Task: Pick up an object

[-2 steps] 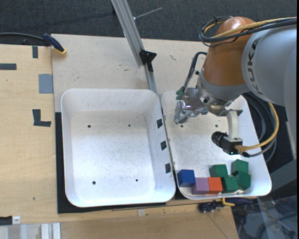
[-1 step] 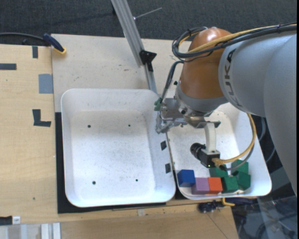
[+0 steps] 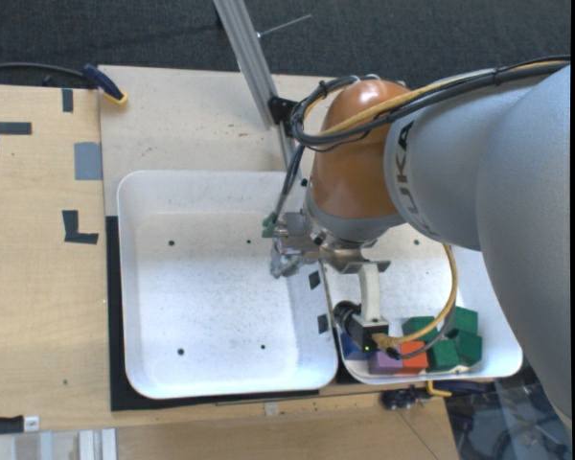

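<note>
**Blocks heaped in near corner, gripper up at the shared rim**

Heaped in the near right corner of the right bin point(image 3: 510, 356): several green blocks point(image 3: 452, 349), chunky and matte, with an orange block point(image 3: 414, 359) and a purple block point(image 3: 387, 361) just beside them on the left. Touching one another, pressed close to the near rim. Little open room around the heap, hemmed by the rim on two sides and overhung by the arm.

Farther in, on the left: broad white floor of the left bin point(image 3: 211, 300), speckled, with four small dark dots and plenty of free room.

Hanging over the rim shared by both bins: the gripper point(image 3: 286, 255), well apart from the blocks. Cannot tell whether released or clenched; nothing seen in its grasp.

Above it, the orange band point(image 3: 359, 161) and the grey arm casing point(image 3: 498, 151), printed with "KU" in dark letters, the rest of the word hidden.

Farthest: a slanted metal rail point(image 3: 244, 41) and a blue-and-yellow handle point(image 3: 105, 82) on the wooden bench point(image 3: 38, 209).
</note>
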You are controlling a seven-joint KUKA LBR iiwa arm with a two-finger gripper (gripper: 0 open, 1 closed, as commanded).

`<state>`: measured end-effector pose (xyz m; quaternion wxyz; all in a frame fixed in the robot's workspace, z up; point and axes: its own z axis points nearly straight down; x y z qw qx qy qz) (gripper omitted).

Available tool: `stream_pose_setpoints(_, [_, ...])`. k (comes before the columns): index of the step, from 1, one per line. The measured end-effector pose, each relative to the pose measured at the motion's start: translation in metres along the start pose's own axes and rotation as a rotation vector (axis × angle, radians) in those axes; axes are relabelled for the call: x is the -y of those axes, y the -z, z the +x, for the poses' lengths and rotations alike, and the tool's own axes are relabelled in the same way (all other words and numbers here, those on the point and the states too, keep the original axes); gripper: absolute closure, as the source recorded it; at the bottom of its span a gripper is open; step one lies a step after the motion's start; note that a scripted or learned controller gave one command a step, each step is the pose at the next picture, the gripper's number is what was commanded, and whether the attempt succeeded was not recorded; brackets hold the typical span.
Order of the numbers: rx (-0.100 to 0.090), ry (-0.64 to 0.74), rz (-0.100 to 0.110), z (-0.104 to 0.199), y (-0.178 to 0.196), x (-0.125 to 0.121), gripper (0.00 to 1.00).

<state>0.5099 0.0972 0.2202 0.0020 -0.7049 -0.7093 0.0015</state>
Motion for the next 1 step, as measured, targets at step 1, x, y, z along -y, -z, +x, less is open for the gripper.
stream_pose_setpoints(1, [0.001, -0.004, -0.002, -0.0029, 0.0005, -0.0013, 0.00])
